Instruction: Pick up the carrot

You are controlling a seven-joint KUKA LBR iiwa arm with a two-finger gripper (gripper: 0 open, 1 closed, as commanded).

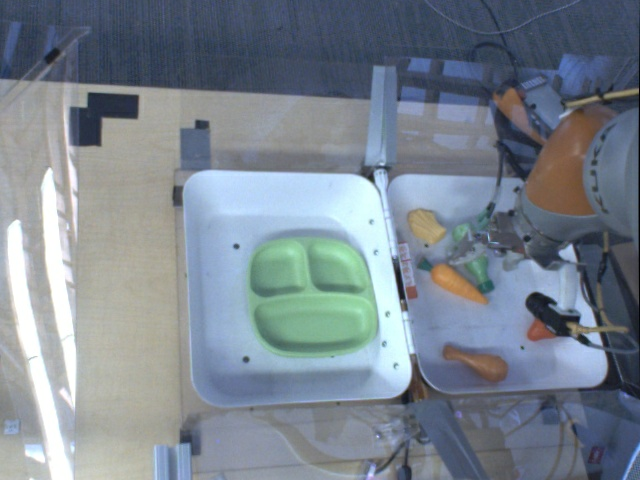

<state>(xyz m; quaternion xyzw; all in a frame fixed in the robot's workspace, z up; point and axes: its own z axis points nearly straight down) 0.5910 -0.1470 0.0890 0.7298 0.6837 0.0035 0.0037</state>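
The carrot (460, 283) is seen lying flat in the right bin (590, 373), just below and slightly left of the claw (478, 249), its leafy green end pointing away to the left and its orange body slanting down to the right. Whether the claw is released or clenched cannot be told; nothing is seen held.

Handling, judged: a toy carrot, probably light, rigid and smooth, so slip is likely on the taper. Hold is best taken across the thick middle of the orange body.

Count:
- carrot: one.
- corn cob (427, 226), up and left of the claw: one.
- brown gourd-shaped piece (477, 363), well below: one.
- green leafy piece (478, 269), just beside the claw: one.
- white bins: two; the left bin (210, 288) bears one green divided plate (312, 297).
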